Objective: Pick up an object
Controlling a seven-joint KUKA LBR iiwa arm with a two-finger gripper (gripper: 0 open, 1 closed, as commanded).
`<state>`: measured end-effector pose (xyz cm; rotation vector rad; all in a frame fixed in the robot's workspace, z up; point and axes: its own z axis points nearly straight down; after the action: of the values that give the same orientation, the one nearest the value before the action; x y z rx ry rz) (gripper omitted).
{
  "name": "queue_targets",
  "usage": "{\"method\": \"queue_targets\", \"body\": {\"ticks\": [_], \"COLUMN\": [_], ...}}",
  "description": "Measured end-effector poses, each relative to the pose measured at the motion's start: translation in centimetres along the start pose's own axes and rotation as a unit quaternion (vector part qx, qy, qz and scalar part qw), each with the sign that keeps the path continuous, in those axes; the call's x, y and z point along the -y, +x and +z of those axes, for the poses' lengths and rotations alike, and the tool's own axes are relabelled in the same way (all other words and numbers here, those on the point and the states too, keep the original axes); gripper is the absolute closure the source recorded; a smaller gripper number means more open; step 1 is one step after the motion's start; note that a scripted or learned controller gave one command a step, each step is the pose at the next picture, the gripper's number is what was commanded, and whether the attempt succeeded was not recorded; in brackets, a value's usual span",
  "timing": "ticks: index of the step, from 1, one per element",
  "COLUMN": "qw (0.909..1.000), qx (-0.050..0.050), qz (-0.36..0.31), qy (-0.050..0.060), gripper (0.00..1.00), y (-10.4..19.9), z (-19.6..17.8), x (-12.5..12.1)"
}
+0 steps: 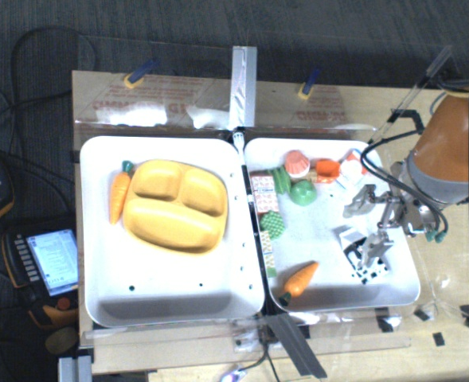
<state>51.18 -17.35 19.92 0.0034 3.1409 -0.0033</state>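
Gripper (369,255) low in right bin (330,293), can't tell its state or any hold; crowded corner, could snag the wall or close on nothing

Grey arm (437,177) enters from the right of the camera view, orange band (447,138) showing above the wrist. Wrist angled down and leftward. Metal two-finger end effector (369,249) points downward, low at the right side of the frame. Black cables loop off the wrist. Finger spacing too cluttered to read.
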Motion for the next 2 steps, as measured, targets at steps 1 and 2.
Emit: {"method": "queue_targets", "body": {"ticks": [1,2], "qw": [1.0,0.9949], "qx": [0.005,0.006], "qz": [0.006,-0.1], "qy": [0.002,0.002], "gripper": [0.0,0.0], "y": [2.2,2.3], "z": [10.9,10.9], "x": [0.8,4.9]}}
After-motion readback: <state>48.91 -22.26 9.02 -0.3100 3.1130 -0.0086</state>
